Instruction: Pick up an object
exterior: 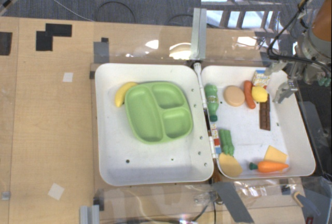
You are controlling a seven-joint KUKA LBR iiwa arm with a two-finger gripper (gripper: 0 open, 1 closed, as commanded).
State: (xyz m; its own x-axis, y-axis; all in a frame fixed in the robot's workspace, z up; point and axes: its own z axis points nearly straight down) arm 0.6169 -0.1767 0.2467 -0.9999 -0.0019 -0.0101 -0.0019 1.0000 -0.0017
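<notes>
My gripper (280, 81) hangs over the far right side of the right bin (290, 135), open, with nothing between its fingers. Just left of it lie a small white and orange carton (261, 78), a yellow lemon (259, 95) and a red sausage (249, 94). A brown chocolate bar (265, 115) lies below the lemon. Further left are a tan bun (234, 96) and a green bottle (210, 101). Near the front sit a green pod (226, 141), a tan pear-like piece (230, 165), a cheese wedge (275, 154) and a carrot (271, 167).
The left bin (111, 161) holds a green divided plate (158, 111) with a banana (123, 93) at its upper left corner. A metal frame (236, 15) stands behind the right bin. Cables loop beside the arm (316, 36) at the right.
</notes>
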